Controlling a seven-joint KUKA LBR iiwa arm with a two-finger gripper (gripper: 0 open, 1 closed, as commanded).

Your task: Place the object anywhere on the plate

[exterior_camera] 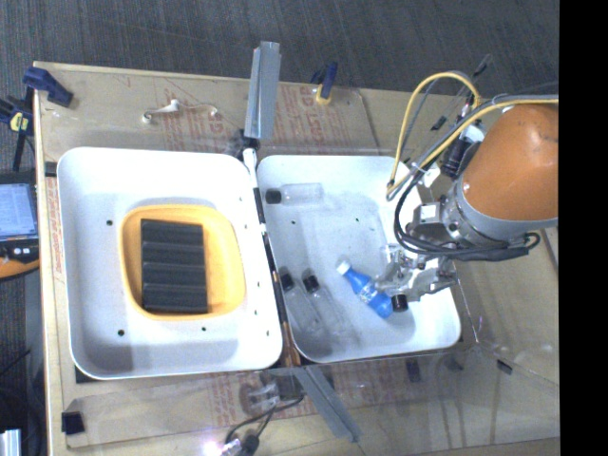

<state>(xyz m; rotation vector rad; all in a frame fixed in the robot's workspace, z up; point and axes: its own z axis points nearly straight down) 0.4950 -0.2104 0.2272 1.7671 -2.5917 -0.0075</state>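
Left bin (pixel 85 255): yellow plate (pixel 224 255) with a dark ribbed block (pixel 174 264) on it. Right bin (pixel 323 174): blue bottle (pixel 366 291) lying tilted near the front right corner, clear bottle (pixel 296 194) at the back, two small black-capped items (pixel 297 280) by the left wall. Gripper (pixel 404 281) is low in the right bin, right at the blue bottle's lower end; can't tell whether it grips the bottle. Bottle not on plate.
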